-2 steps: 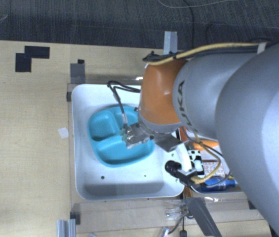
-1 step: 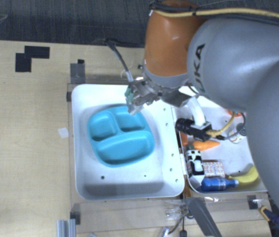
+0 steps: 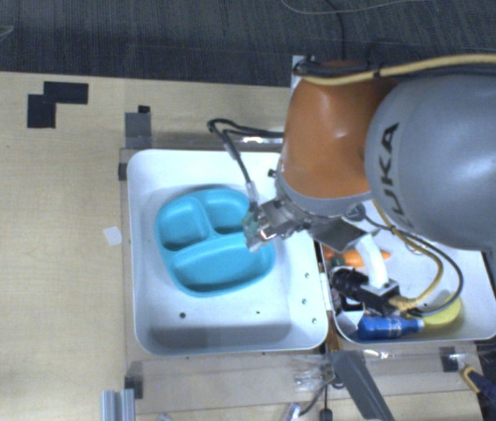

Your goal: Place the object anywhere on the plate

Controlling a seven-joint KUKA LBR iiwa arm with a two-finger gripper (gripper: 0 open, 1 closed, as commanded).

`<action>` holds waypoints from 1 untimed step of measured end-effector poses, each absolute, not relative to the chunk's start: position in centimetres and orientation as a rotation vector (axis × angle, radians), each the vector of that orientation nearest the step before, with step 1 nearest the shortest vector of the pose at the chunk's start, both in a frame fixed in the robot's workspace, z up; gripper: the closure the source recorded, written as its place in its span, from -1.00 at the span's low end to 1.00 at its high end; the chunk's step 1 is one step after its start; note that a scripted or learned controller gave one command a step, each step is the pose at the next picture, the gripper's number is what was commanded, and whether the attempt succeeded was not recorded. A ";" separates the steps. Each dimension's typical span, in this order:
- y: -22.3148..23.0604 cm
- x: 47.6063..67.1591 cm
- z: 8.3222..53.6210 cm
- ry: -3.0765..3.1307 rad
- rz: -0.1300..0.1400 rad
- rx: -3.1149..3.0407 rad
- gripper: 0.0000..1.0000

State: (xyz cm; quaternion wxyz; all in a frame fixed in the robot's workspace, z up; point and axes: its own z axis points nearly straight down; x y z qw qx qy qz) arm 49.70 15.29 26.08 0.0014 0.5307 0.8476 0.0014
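Observation:
A blue plate (image 3: 208,239) with three compartments lies in the left white bin (image 3: 221,331), towards its back. My gripper (image 3: 260,224) hangs at the plate's right rim, over the edge of the large front compartment, and the grey arm with its orange band reaches in above it from the right. A small pale greenish shape shows at the gripper's tip, but I cannot make out whether it is a held object. The arm hides much of the right bin.
In the right bin (image 3: 485,323), under the arm, lie a blue cylinder (image 3: 388,327), a yellow object (image 3: 447,316), an orange piece (image 3: 353,258) and a white piece (image 3: 372,257). The left bin's front half is bare white floor.

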 end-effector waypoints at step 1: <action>14.4 52.5 32.5 2.546 0.007 1.834 1.00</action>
